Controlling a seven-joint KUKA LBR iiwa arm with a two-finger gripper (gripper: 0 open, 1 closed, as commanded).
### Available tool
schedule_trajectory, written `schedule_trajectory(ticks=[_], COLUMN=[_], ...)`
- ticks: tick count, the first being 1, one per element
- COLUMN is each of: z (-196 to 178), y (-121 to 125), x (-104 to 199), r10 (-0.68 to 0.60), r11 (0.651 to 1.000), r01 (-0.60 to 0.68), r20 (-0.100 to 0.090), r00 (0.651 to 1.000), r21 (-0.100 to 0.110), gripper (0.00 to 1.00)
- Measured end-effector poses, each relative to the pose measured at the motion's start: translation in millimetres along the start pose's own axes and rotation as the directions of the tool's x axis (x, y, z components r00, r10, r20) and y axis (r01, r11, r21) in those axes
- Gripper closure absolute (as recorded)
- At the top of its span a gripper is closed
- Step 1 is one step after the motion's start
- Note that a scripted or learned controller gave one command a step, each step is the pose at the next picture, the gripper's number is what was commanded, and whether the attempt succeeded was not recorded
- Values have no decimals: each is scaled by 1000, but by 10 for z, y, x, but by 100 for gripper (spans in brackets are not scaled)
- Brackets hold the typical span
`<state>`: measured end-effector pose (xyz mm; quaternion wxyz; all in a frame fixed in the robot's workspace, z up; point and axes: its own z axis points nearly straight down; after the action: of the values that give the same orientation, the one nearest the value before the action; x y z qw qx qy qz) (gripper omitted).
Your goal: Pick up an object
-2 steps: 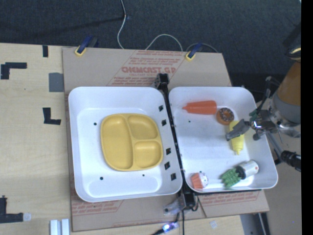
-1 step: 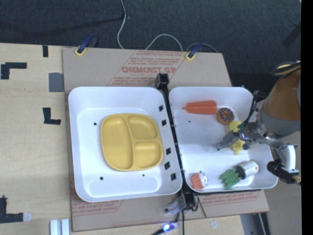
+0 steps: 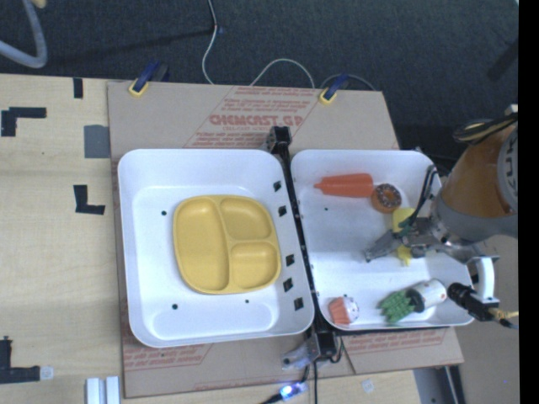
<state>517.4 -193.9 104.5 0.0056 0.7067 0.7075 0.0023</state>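
Yellow toy in the right bin, over by the right wall, looks like the object to pick. Touching or just beside the gripper, hard to say which. Lying low in the bin, not lifted. Cannot tell if the gripper is wide or narrow, or if anything is held: too dark and small to see.

Down low in the bin with the gripper, the arm reaching in from the right.

Other toys near by: an orange carrot and a round brown toy on the far side, a green toy, a white piece and an orange and white toy on the near side. Over in the left bin, a yellow plate.

So far, probably just the reach down done. Left to do, by the look of it: get a good hold, then lift up and clear of the bin.
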Motion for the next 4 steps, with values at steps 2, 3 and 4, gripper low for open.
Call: schedule_trajectory(ticks=[2, 3, 4], z=[-711, -1262, -1814], y=[71, 171, 289], x=[33, 99, 120], r10=[-1, -2, -1], r11=[1000, 1000, 1000], r01=[1, 2, 1], r20=[-3, -3, -3], r00=[1000, 1000, 1000], r21=[7, 6, 6], gripper=[100, 100, 100])
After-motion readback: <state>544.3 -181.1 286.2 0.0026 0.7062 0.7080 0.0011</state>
